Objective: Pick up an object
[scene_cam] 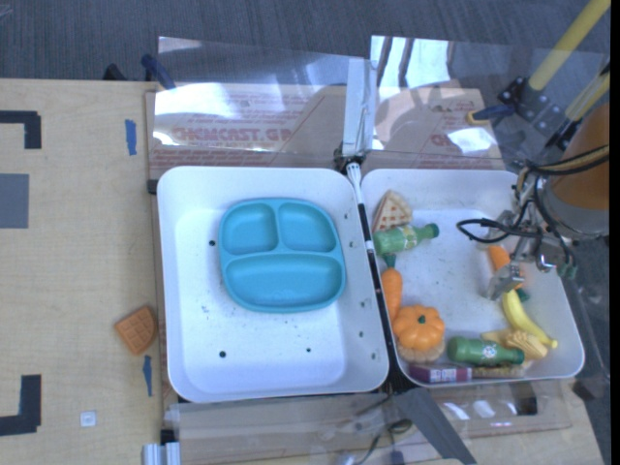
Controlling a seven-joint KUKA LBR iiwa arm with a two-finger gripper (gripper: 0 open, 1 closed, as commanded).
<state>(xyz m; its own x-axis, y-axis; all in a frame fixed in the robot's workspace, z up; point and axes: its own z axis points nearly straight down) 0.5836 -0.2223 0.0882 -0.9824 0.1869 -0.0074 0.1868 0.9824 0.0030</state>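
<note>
- One end effector, low in the right bin, near its right wall; can't tell its state, too small and cluttered with cables to read.
- Nothing visibly held. No object seen lifted clear of the bin floor, so I'd call the pick not yet done.
- Closest things: small orange piece just up-left of the tip, banana just below it. Tip looks to touch or nearly touch the banana's upper end; can't tell which. Either one is the likely target, my guess only.
- Further out in the same bin: green bottle lying flat along the near wall, second green bottle lying near the left wall, waffle wedge above it, carrot below it, pumpkin beside the carrot's lower end.
- Left bin: blue divided plate, compartments bare.
- Counter: one waffle square outside the bins, left of the left bin.
- Status: approach looks about complete, arm is down in the bin. Left to do: secure grasp, lift, confirm object comes up.
- Risk: banana and orange piece sit near each other and near the wall; could pinch between them or graze the wall.
</note>
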